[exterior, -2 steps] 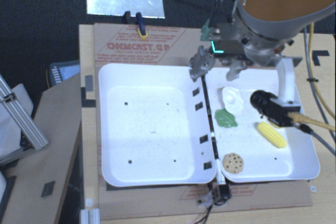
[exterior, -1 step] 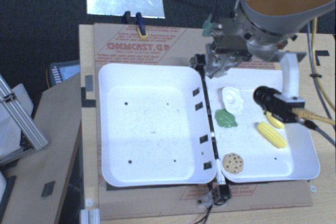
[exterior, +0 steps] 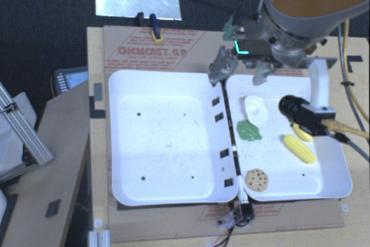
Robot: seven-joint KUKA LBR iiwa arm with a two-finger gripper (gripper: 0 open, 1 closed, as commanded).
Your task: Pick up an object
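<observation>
Progress looks like zero so far: the tool (exterior: pixel 241 71) hangs over the back rim of the right bin (exterior: pixel 324 182), fingers spread with nothing between them, so the whole grab is left to do. All the candidates lie in that bin: a white lump (exterior: pixel 255 110), a green piece (exterior: pixel 249 131) just beside it, a yellow corn cob (exterior: pixel 299 148) and a cookie (exterior: pixel 256 180). The left bin (exterior: pixel 162 142) shows bare white floor.

L bin (exterior: pixel 124 124) roomy; corn (exterior: pixel 299 147), cookie (exterior: pixel 256 180), green bit (exterior: pixel 249 130) crowd R bin (exterior: pixel 289 185).
</observation>
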